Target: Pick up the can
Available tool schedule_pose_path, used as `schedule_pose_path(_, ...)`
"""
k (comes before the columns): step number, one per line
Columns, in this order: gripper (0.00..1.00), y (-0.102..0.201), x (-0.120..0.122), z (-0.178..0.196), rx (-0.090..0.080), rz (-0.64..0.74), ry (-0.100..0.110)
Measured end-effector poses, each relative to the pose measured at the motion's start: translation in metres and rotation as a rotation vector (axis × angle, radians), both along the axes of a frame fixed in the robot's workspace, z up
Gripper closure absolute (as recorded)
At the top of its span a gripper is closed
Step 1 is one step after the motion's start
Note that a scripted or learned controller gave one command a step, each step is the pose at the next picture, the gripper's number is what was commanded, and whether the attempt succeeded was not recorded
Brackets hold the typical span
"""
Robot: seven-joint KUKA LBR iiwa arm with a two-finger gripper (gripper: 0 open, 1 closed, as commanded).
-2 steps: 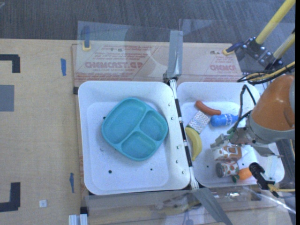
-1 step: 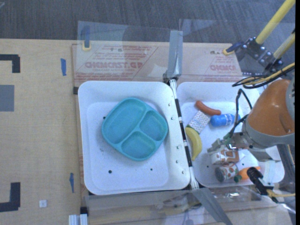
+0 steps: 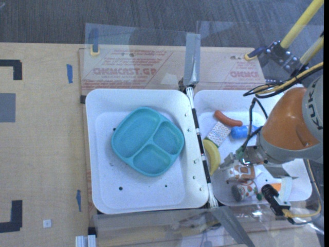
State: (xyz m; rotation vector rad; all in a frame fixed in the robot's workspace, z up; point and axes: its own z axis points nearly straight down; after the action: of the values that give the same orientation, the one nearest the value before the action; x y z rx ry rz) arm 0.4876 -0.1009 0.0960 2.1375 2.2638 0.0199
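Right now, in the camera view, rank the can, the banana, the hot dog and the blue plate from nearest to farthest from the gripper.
Measured from the gripper:
1. Can, just below it in the right bin.
2. Banana, to its left by the divider.
3. Hot dog, at the right bin's far end.
4. Blue plate, in the left bin.

You get bright, even overhead light with soft, faint shadows. Glare streaks the clear panels (image 3: 139, 40) on the far side, and the arm (image 3: 288, 125) at right looks slightly blurred.
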Motion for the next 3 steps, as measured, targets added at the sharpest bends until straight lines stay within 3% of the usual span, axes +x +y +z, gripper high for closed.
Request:
schedule_pose_path(1,0.00,-0.0002,-0.0003,-0.0002,0.001,-0.002,-0.001)
schedule_pose_path(3,0.00,0.0021,0.0019,0.0002,-0.004,0.217,-0.001)
